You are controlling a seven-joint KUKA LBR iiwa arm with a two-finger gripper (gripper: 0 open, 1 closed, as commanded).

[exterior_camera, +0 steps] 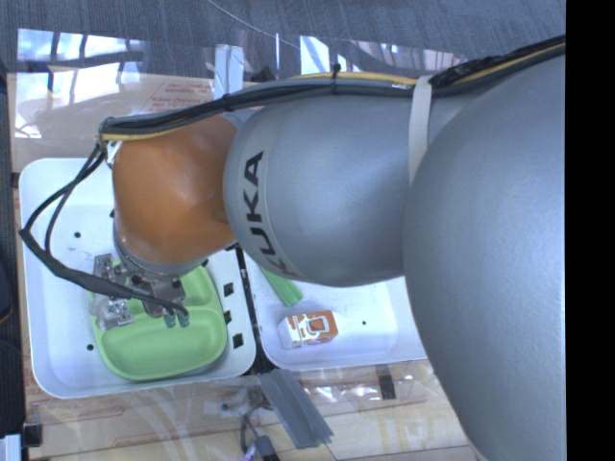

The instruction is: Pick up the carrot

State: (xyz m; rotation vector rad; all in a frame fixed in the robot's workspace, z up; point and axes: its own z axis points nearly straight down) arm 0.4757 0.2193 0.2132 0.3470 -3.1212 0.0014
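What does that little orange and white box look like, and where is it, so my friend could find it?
Start at the shallow white bin on the right, which the big grey arm hangs over. Near its front edge lies a small orange-and-white carton, flat on the bin floor. A green stick-shaped thing lies just behind it, but the carton is the boxy one with orange print.
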